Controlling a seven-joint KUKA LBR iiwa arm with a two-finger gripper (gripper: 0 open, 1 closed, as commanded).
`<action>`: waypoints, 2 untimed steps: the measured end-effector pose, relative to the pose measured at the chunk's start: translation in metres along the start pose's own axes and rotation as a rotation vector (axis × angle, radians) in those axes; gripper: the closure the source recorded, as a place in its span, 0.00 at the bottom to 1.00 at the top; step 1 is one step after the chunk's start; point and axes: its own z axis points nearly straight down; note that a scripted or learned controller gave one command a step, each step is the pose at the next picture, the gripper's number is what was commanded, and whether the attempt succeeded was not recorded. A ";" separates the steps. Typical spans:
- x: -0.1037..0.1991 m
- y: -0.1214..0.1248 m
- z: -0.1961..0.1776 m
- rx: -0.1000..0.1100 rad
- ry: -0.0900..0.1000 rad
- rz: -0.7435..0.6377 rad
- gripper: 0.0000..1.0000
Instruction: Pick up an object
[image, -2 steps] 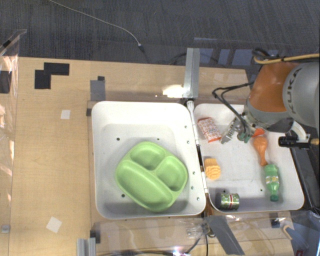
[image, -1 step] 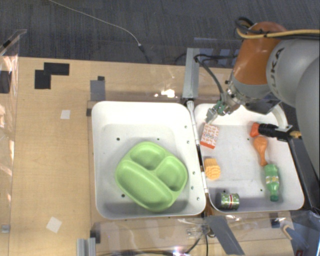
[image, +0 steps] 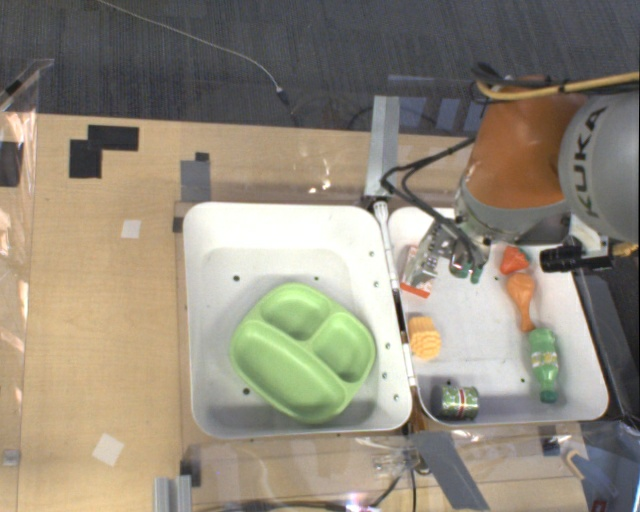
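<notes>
Left bin (image: 200, 300) holds a green divided plate (image: 303, 350), three compartments, tilted. Right bin (image: 590, 400): orange-yellow ridged piece (image: 425, 339) near its left wall, small green can (image: 459, 401) on its side at the front, label unreadable. Gripper (image: 440, 262) hangs over the bin's back-left part; grip state cannot be told. Orange carrot-like toy (image: 520, 289) just right of it, green bottle (image: 543, 363) below that. Arm (image: 560, 140) casing reads "KU", partly cut off.
</notes>
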 end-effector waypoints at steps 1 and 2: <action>0.047 0.004 0.018 -0.001 0.002 -0.558 1.00; 0.054 0.017 0.017 -0.001 -0.004 -1.268 1.00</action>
